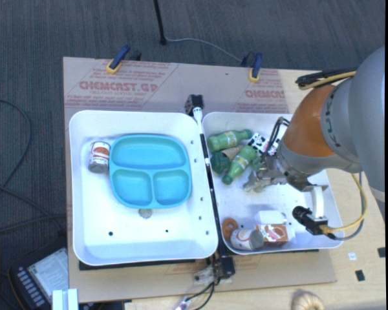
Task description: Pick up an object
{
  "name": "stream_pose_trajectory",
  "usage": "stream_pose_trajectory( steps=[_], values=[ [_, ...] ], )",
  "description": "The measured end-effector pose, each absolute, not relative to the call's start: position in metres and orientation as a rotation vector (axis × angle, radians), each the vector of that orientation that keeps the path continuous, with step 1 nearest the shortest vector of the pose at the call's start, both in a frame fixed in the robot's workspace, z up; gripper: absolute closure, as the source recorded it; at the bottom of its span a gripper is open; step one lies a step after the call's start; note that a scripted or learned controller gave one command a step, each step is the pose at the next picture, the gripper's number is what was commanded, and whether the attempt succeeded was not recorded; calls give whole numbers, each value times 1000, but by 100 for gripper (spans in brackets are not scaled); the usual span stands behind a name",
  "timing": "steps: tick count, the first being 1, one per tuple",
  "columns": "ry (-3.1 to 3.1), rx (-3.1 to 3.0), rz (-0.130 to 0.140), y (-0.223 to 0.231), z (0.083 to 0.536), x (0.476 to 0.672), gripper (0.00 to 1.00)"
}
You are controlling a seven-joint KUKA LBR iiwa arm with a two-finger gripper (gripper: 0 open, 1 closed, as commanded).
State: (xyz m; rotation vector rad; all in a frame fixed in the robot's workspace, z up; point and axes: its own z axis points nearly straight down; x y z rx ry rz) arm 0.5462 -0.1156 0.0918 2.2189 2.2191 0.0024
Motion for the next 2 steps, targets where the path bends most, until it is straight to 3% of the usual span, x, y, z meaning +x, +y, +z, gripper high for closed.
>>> stream_pose_trajectory(
  steps=[1,2],
  values=[
    [2219,2218,3,-115,90,597,100],
    [2222,2217,7,-135,89,608,100]
  ],
)
